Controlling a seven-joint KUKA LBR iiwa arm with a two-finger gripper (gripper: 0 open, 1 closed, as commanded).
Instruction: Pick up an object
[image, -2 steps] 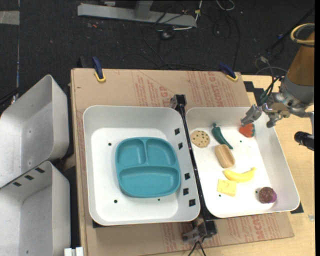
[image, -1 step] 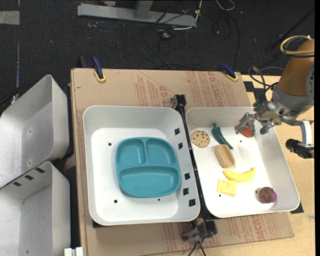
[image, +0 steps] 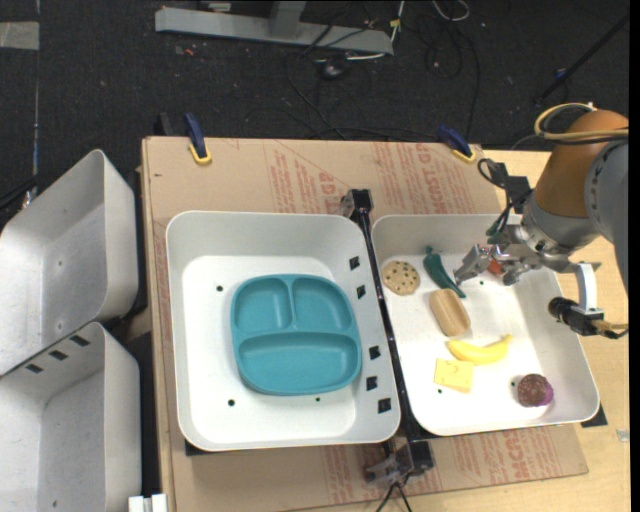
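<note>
Right shallow white plastic bin (image: 590, 395): holds six loose items; round tan cookie with dark chips (image: 401, 277) near its far left corner; dark green curved pepper-like piece (image: 438, 271) just beside the cookie, toward the middle of the far edge; tan oblong bread roll (image: 451, 313) near the bin's middle; yellow banana (image: 479, 349) just beyond it toward the near edge; yellow cheese wedge (image: 454, 375) touching or almost touching the banana on the left; dark purple round fruit (image: 533, 390) near the near right corner, well apart from the rest.

Left shallow white plastic bin (image: 190, 300): one teal divided plastic plate (image: 295, 333), central.

Two-finger gripper (image: 488, 262): over the far part of the right bin, right of the green piece; nothing is seen between the fingers; how wide the jaws stand cannot be told.

Step in hand, as judged: choosing and approaching a target; nothing lifted yet. Advice: the green piece lies nearest; align the fingers across its narrow width, descend straight, keep clear of the roll and the far wall; close only once both fingers straddle it.
</note>
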